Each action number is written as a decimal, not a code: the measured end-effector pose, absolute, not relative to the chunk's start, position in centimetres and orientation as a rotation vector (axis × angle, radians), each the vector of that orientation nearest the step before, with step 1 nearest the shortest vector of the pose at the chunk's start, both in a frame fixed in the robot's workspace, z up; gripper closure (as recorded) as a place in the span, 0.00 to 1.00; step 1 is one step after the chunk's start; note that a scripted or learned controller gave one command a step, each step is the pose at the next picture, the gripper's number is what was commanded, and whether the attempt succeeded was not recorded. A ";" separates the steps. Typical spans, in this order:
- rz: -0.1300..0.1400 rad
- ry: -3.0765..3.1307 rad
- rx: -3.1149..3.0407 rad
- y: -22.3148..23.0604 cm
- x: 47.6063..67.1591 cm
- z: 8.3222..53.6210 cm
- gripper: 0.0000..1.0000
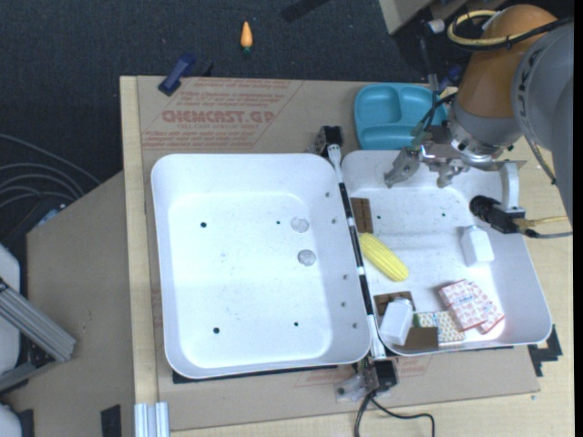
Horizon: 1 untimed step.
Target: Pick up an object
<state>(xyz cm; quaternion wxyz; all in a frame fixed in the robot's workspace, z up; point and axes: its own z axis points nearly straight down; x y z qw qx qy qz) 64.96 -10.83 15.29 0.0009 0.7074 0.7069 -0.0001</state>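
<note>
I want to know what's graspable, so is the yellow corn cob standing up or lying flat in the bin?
Lying flat. The corn cob rests on its side on the floor of the right bin, by the divider, its length running diagonally.

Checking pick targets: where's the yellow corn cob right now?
The yellow corn cob lies in the right bin, against its left wall, below a brown block.

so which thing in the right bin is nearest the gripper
The small white block: it lies just below the gripper. The yellow corn sits further left, the patterned box far lower.
</note>
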 end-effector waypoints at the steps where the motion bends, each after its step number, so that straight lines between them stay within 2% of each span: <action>1: -0.002 2.223 2.224 -9.3 61.7 13.7 0.00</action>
